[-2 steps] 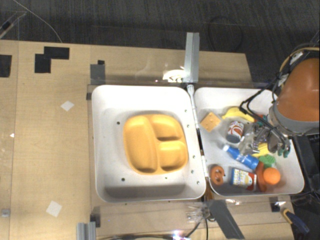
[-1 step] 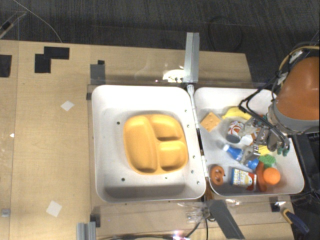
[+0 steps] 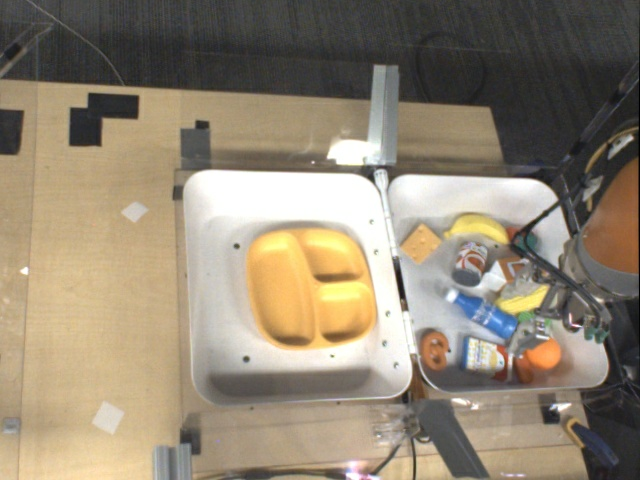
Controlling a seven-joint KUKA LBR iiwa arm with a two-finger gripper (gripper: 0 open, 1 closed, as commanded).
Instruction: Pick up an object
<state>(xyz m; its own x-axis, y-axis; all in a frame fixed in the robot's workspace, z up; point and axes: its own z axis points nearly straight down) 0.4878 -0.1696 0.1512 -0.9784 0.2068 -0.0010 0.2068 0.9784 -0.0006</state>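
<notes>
Orange fruit (image 3: 541, 357) lies in the right bin (image 3: 500, 186), just beside the gripper (image 3: 528, 330) — nothing looks lifted yet, so the pick is not done. Whether the gripper has closed, I cannot tell.

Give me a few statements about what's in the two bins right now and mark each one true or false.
1. A yellow divided tray lies in the left bin. True.
2. The banana lies in the left bin. False: it is in the right bin, near its far side.
3. A blue bottle lies in the right bin. True.
4. The orange fruit sits on the tray. False: it is in the right bin's near right corner.
5. The arm is over the right bin. True.
</notes>
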